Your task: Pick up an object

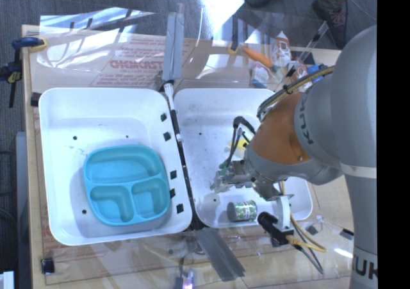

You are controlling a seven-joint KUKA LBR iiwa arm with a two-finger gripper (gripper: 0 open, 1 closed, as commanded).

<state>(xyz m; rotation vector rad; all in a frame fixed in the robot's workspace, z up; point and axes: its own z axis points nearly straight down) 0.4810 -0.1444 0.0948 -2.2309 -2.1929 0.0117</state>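
The gripper [225, 177] hangs low over the right bin [198, 115], at the end of the grey arm [333, 121] with its orange band [278, 137]. From where I stand I see only a tangle of metal parts and cables there, so I cannot tell if it is released or clenched, and I see nothing held in it.

Just at five o'clock from the gripper lies a small can [242, 211] (green, with a pale label and a shiny end), on the floor of the right bin close to the near wall. It lies on its side. Its long axis runs from nine to three o'clock, almost parallel with the near edge of the bin, with one flat end toward nine. It seems apart from the gripper, but only a little.

At about one o'clock from the gripper something yellow [241, 145] shows under the arm; it is too much covered to name it.

Further out at nine o'clock, in the left bin [57, 115], a blue tray [126, 184] with three compartments lies flat.

I judge that the step in hand is the approach, with the pick not yet made. If the can is the target, the next move calls for a small shift toward five o'clock, then a descent with the fingers across the short width of the can, because a round can on its side may roll away.
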